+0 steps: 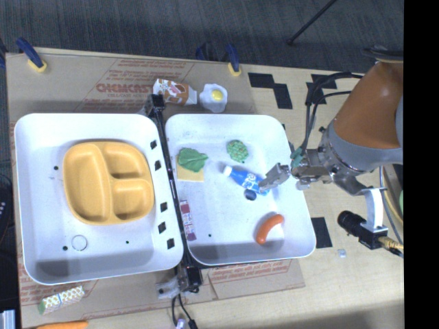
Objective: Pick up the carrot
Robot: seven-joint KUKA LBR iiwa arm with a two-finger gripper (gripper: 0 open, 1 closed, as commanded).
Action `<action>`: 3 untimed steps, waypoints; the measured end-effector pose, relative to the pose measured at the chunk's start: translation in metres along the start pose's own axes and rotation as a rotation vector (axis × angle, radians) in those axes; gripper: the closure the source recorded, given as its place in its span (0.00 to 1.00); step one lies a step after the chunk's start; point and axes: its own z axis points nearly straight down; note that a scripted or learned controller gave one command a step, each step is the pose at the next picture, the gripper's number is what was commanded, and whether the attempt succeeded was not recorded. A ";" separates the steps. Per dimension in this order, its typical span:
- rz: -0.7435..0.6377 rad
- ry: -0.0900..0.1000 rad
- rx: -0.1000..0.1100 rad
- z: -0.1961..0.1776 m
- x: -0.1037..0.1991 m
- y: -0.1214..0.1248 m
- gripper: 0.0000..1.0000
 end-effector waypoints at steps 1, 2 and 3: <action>-0.258 -0.003 -0.003 0.004 -0.040 0.099 0.00; -0.270 -0.003 -0.005 -0.087 -0.046 0.167 0.00; -0.275 -0.005 -0.004 -0.097 -0.045 0.168 1.00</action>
